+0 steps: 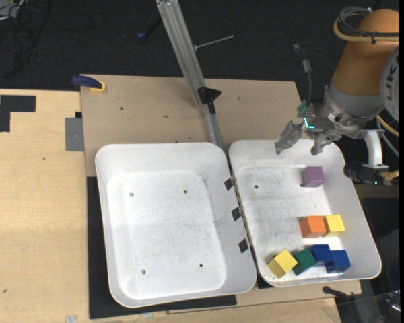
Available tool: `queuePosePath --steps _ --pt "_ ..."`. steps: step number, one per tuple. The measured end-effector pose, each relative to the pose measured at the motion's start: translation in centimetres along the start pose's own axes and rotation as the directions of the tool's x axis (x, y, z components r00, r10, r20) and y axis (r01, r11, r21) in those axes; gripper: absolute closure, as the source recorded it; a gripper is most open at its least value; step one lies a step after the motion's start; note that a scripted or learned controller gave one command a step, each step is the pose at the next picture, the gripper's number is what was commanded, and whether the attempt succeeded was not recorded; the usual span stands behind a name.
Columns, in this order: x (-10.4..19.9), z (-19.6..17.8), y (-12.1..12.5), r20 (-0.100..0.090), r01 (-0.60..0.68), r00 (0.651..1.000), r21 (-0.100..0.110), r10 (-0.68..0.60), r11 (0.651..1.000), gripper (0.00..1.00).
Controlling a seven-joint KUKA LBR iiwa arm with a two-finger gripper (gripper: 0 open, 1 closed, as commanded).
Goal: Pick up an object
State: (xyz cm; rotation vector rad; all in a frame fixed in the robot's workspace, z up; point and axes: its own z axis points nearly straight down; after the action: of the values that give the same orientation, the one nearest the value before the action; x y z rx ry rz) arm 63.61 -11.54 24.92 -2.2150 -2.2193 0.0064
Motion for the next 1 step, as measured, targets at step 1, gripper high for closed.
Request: queuePosePath --steps 1 --pt "0.0 -0.22 0.07 0.001 0.001 1.0 -0.004 -0.001 1.0 0.0"
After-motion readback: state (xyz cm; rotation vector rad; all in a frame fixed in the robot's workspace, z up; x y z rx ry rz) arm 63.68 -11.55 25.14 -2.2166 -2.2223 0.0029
